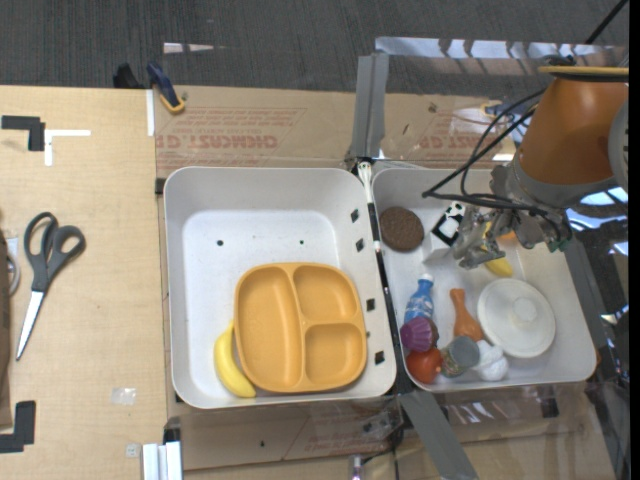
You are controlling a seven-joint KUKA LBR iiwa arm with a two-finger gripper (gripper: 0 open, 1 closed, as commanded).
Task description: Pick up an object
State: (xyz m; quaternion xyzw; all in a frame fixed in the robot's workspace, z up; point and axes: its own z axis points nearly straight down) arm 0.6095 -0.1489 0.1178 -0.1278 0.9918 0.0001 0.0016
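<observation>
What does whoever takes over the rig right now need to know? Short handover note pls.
Gripper: low over the back of the right bin, above a small yellow object. I cannot tell if it holds anything.
Right bin: brown round disc, small bottle with blue cap, purple item, red item, orange item, white lidded bowl.
Left bin: yellow divided plate with a banana tucked at its left edge.
Scissors lie on the bench, outside the bins.
Done: no lift confirmed. Left: grasp and raise one object.
</observation>
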